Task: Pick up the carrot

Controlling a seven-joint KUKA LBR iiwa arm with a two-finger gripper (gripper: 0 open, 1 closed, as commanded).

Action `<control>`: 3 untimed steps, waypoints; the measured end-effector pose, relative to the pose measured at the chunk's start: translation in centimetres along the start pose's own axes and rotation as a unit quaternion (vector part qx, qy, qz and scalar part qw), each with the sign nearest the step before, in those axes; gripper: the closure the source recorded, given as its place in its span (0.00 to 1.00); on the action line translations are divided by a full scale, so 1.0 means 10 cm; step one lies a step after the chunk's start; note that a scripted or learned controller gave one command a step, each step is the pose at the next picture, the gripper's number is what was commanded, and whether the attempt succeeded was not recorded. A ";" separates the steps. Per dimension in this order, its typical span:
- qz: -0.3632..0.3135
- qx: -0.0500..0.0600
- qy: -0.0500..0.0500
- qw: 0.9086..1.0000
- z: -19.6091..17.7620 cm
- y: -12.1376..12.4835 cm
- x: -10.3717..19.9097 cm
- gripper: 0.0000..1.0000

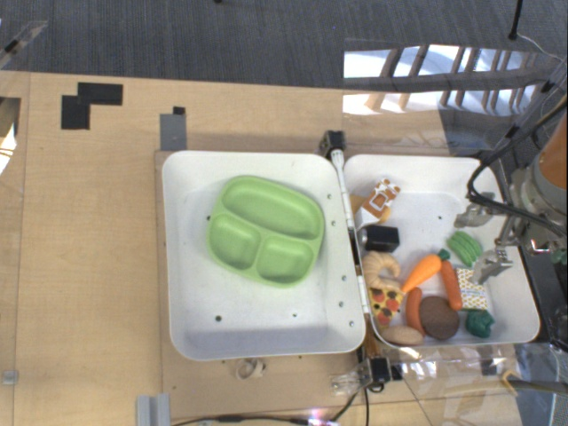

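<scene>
**Carrot lies free in the right bin**

You see a smooth green divided plate (264,230) in the left bin (191,327), both glossy plastic on the pale wooden worktop (80,264). The arm's claw (486,242) hangs over the right bin (426,180) near its right wall; you cannot tell how it is set. The carrot (422,272), a tapered orange cone with a green tip, lies slantwise mid-bin, left of the claw, beside a round brown piece (437,316).
</scene>
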State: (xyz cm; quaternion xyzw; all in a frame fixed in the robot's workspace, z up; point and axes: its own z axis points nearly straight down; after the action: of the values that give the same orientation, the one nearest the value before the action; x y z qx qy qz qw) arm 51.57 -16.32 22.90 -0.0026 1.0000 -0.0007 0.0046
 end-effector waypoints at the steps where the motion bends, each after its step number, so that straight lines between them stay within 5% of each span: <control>1: -0.084 0.000 -0.003 0.996 1.28 0.23 0.17 0.00; 2: -0.048 0.001 -0.007 0.999 -0.49 0.50 -0.05 0.00; 3: -0.162 0.001 -0.008 0.987 1.14 0.65 -0.46 0.00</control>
State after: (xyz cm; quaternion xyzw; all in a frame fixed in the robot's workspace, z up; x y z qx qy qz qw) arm 56.26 -9.81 11.52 -0.1650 0.9862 -0.0027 0.0123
